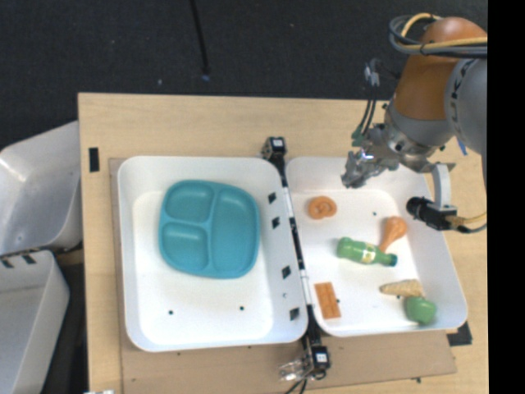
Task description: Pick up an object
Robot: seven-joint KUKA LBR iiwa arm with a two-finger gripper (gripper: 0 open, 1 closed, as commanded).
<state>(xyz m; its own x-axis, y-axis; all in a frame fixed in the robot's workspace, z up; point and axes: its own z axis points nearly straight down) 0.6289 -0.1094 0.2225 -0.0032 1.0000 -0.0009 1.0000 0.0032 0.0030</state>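
My gripper (pixel 358 173) hangs over the far edge of the right bin (pixel 361 318), above and to the right of an orange round pastry (pixel 321 208). Nothing shows between its fingers. In the same bin lie a green bottle (pixel 364 252), an orange carrot (pixel 393 232), a tan bread piece (pixel 402 287), a green round fruit (pixel 421 309) and an orange flat wafer (pixel 327 300). All of them rest on the bin floor, apart from the gripper.
The left bin (pixel 148 318) holds a teal divided plate (pixel 208 228). A row of black clips (pixel 289 245) marks the seam between the bins. A black fitting with a cable (pixel 432 212) sits at the right bin's right rim. Wooden bench (pixel 164 121) surrounds both bins.
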